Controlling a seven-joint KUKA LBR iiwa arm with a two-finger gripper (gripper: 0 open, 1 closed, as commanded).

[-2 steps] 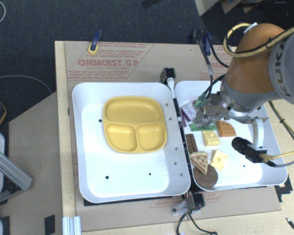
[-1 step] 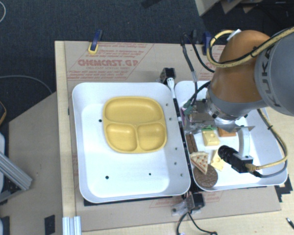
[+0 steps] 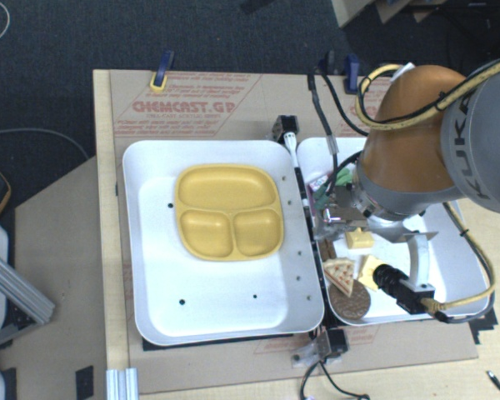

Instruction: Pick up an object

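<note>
The claw [image 3: 330, 221] hangs low over the left side of the right bin [image 3: 462, 261], toward the desk's [image 3: 112, 307] right edge, tucked under the bulk of the arm [image 3: 408, 132]. I cannot tell whether it is spread or pressed together, and nothing can be seen pinched in it. The likeliest picks lie just below it, toward the desk's front edge: a small yellow block [image 3: 360, 239], a tan wedge [image 3: 341, 275] and a brown disc [image 3: 351, 303], the wedge overlapping the disc. The block looks the best target, being chunky and a little apart from the others. A good try would centre over it, turn so the wedge stays clear, descend fully, close and lift straight. The wide yellow divided tray [image 3: 230, 211] in the left bin [image 3: 150, 290] seems a poor fit for a small claw. The arm hides the upper half of the right bin, so more things may lie there.
</note>
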